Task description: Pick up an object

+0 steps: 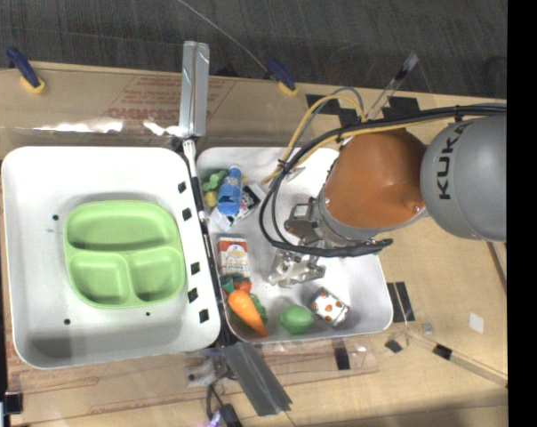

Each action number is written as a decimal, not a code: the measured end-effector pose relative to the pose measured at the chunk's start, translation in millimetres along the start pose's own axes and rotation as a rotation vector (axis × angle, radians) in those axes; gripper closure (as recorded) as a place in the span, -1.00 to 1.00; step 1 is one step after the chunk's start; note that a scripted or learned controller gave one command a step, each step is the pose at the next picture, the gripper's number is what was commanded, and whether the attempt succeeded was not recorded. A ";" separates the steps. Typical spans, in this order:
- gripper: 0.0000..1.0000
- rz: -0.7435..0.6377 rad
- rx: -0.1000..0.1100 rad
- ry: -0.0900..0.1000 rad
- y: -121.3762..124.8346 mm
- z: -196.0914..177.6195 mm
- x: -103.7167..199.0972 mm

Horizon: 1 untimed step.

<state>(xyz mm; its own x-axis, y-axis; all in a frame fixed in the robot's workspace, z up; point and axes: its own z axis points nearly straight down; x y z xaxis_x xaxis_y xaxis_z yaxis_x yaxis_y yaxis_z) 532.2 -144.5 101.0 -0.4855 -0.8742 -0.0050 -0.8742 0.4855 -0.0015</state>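
Approach step: gripper (295,269) low in right bin (375,283), grip state indiscernible; next, descend on red-and-white can (329,307)

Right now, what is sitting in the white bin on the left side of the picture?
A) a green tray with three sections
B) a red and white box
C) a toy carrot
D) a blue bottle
A: the green divided tray lies alone in the left bin, while the carrot lies in the right bin.

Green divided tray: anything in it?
Empty. The green divided tray in the left bin shows three bare compartments.
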 end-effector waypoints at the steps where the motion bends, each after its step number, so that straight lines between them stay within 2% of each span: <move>1: 1.00 -0.258 0.001 0.003 -23.2 8.5 62.9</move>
<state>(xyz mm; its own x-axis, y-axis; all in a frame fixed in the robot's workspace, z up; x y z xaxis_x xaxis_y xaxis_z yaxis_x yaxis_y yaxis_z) 522.0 -210.6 92.2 -0.2462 -0.9692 -0.0013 -0.9692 0.2462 -0.0033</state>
